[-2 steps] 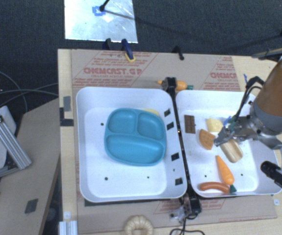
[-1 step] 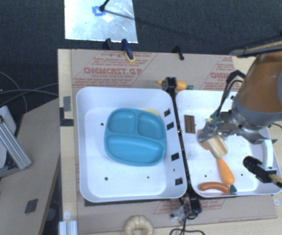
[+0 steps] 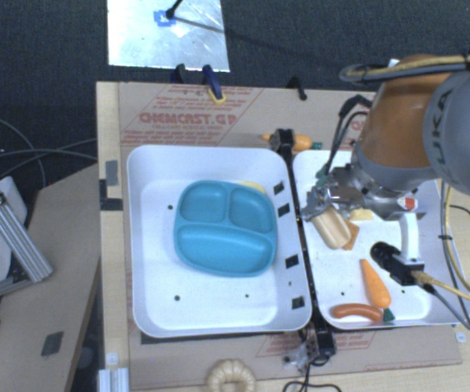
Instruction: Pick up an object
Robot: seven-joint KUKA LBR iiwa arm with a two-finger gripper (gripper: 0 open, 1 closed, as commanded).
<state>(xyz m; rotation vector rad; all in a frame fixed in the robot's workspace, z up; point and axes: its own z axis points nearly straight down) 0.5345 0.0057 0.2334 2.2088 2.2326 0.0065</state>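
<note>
Camera view from above, looking down at a slant on two shallow white bins set side by side on a bench. A blue divided plate (image 3: pixel 225 227) lies in the middle of the left bin (image 3: pixel 149 219). The grey arm with its orange band reaches in from the right and hangs low over the left part of the right bin (image 3: pixel 341 272), next to the divider. Its gripper (image 3: pixel 330 202) sits right at the upper end of a tan bread-like piece (image 3: pixel 337 229); whether it is spread, closed or pinching that piece cannot be told. Nearer the front edge lie an orange carrot (image 3: pixel 375 282) and, just below it, a reddish sausage (image 3: pixel 355 311).
</note>
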